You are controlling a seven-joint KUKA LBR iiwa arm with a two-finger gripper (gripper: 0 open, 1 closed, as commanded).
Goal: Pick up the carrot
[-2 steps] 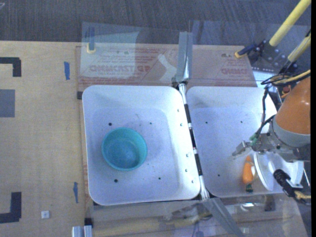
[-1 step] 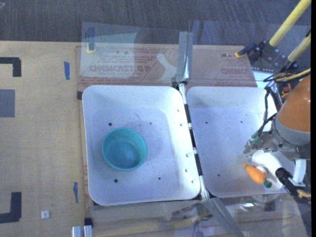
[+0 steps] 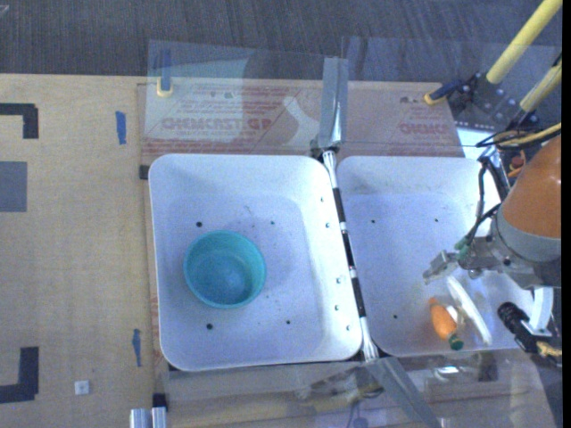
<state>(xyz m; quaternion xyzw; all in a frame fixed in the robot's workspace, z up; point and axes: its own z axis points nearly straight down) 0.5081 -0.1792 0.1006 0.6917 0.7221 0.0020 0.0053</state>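
Arm over the right bin, carrot below it
The gripper [image 3: 457, 285] hangs just above the carrot [image 3: 442, 319] near the right bin's [image 3: 401, 203] front edge; finger state unclear; a teal bowl [image 3: 224, 269] sits in the left bin [image 3: 241, 172]

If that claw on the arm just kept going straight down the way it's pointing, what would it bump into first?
Most likely the carrot, lying in the right bin just below the gripper. Depth is hard to judge from above, so it could land on the bin floor beside it.
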